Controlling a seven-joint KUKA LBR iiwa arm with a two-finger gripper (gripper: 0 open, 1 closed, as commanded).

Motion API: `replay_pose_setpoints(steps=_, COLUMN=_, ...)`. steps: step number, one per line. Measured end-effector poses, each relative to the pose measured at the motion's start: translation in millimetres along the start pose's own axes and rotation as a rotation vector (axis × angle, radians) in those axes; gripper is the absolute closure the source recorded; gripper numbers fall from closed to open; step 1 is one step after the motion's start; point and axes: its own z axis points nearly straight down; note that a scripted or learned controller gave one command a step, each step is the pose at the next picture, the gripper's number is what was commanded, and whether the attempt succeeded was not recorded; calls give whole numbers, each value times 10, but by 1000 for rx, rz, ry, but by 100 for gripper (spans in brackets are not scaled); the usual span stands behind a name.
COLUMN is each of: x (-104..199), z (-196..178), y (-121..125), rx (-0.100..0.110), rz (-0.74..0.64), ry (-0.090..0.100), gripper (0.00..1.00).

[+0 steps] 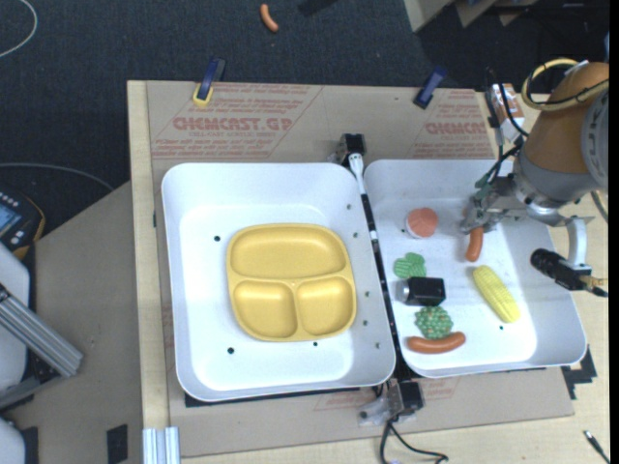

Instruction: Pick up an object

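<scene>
Red lettering on bare cardboard sheet behind the bins: "CHEMCAST GP", legible at left, repeated at right but cut short by arm. Two clamps, one yellow-tipped, one blue, on sheet's far edge.

Left bin: yellow three-compartment tray, near centre.

Right bin: round pinkish-red slice, green leafy piece, black block just below it, broccoli floret touching long sausage at near edge, yellow corn cob to right.

Gripper: low at bin's far right, tips blurred against small orange-red sausage, upright beneath them; whether open, shut or gripping cannot be told.

Loose orange item on dark floor beyond bench, too small to identify. Black cylindrical part over bin's right rim, partly cropped.
</scene>
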Motion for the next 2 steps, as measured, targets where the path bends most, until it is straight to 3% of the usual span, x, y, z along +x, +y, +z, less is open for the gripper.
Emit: replay_pose_setpoints(steps=2, x=-29, z=-1191, y=22, rx=6, rz=-1, ry=5, gripper=100)
